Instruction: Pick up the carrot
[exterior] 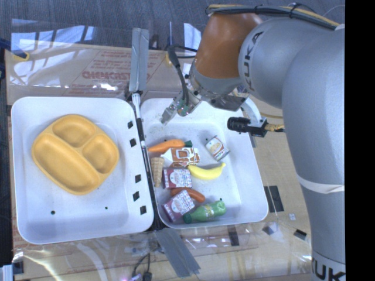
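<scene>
In the right bin [246, 174], I saw the carrot [166, 146] lying near the left wall, a short orange taper with a green tip. Its long axis ran almost level across the view, green end toward the right, touching a carton [184, 155]. My gripper [168, 115] hung above it near the bin's far left corner, holding nothing; I couldn't tell how wide it stood.

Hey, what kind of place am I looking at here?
Probably a robotics lab bench for grasping trials: a KUKA arm reaches over two white bins, one holding toy food such as a carrot and banana.
</scene>
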`<state>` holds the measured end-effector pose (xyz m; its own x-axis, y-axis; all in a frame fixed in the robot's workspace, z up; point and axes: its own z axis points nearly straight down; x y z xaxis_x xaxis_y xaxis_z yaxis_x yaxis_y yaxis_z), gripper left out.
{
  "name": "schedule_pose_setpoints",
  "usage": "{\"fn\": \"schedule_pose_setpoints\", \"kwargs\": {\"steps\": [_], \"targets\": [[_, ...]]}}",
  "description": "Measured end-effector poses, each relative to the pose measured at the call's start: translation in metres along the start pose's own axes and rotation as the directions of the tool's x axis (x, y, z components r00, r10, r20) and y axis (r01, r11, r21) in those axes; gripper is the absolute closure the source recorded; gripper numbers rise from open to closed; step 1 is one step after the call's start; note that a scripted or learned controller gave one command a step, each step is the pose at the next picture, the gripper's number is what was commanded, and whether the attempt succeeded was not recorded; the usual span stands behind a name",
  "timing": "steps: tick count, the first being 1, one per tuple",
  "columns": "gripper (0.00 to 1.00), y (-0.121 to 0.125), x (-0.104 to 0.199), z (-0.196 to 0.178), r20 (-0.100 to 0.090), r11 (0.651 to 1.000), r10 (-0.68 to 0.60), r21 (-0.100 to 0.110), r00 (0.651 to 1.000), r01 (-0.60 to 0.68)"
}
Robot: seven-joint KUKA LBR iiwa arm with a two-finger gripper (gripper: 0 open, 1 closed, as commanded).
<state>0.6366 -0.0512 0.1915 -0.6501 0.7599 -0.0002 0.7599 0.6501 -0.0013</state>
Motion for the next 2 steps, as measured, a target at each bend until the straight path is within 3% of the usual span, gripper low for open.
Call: {"fn": "schedule_pose_setpoints", "kwargs": {"steps": [1,2], "targets": [[1.0,-0.0114,-0.0205,-0.0951,0.001,0.998,0.058,0.0,0.998,-0.058],[0.0,-0.0115,-0.0204,-0.0946,0.0,0.998,0.058,0.001,0.998,-0.058]]}}
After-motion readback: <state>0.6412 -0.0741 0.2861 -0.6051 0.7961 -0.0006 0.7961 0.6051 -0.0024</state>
